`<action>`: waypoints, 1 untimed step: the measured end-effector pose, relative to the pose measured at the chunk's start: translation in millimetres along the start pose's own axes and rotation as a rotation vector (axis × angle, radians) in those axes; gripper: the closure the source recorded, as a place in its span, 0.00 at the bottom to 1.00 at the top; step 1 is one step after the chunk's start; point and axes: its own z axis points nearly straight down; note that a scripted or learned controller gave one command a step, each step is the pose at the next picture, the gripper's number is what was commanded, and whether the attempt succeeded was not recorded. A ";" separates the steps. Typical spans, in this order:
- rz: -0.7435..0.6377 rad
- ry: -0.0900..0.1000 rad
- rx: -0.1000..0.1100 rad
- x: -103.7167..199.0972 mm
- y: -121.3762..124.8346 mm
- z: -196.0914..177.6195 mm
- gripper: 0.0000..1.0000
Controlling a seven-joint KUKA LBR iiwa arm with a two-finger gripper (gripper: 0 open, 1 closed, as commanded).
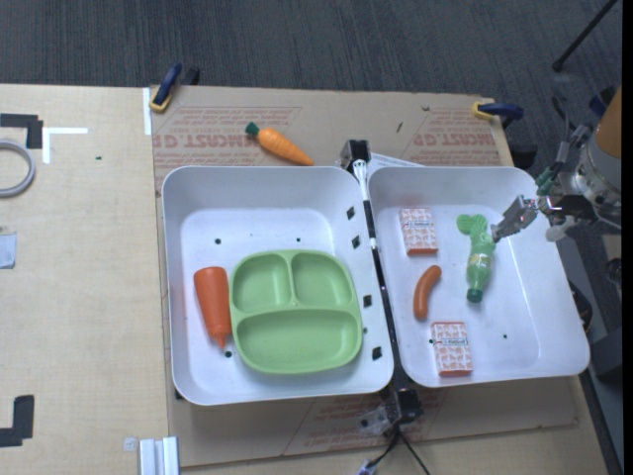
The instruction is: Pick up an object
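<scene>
The right bin holds a green bottle lying lengthwise, a brown sausage and two small red-and-white boxes, one at the back and one at the front. My gripper hangs over the right bin's back right part, just right of the bottle's top end. It is open with nothing between its fingers. One fingertip points toward the bottle and stays slightly apart from it.
The left bin holds a green divided plate and an orange-red piece to the plate's left. A toy carrot lies on the cardboard behind the bins. Clamps sit at the cardboard's back corners.
</scene>
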 end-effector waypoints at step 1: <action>0.102 -0.002 -0.007 28.6 6.9 146.4 0.00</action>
